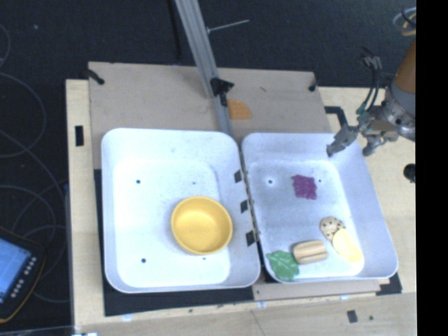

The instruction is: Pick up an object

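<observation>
My gripper (353, 144) hangs over the far right corner of the right bin (364, 187), its two fingers spread open with nothing between them. Below it in that bin lie a purple piece (304, 186), a speckled tan ball (331, 225), a pale yellow piece (347, 246), a tan wooden cylinder (309, 251) and a green piece (282, 264). The last four cluster along the near edge. A yellow bowl (201, 224) sits in the left bin (140, 187).
A grey metal pole (199, 44) slants up from between the bins at the back. An orange patch (239, 109) lies on the brown board behind them. Cables and a screen (14, 271) lie off the bench at left.
</observation>
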Available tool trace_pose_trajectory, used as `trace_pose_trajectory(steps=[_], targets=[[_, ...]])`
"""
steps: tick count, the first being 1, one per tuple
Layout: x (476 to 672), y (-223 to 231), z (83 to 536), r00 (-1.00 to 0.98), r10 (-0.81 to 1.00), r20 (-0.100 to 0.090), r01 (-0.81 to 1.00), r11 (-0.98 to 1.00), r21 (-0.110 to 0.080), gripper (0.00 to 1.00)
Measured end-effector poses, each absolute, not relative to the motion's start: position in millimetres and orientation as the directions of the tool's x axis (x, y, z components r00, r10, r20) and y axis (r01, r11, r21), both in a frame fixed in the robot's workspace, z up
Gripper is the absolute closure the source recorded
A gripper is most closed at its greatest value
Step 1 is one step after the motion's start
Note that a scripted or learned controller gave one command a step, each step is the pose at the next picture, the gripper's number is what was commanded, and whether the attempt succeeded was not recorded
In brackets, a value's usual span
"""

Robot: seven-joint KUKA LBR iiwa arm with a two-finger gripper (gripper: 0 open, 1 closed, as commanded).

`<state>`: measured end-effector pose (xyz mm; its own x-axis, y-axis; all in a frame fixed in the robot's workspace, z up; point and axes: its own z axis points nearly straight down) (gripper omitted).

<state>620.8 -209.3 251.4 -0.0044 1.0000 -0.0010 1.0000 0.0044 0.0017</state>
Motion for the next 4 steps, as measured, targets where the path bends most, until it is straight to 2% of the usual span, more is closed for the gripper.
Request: trace_pose_trajectory(steps=[1,2,4], targets=[[620.6,-210,251,-0.005,1.000,-0.002,1.000,0.005,0.001,0.00],[612.0,-208,192,0.001,1.000,-0.002,1.000,-0.001,-0.005,0.00],[612.2,-206,101,0.004,1.000,-0.005,1.000,-0.004,0.003,0.00]])
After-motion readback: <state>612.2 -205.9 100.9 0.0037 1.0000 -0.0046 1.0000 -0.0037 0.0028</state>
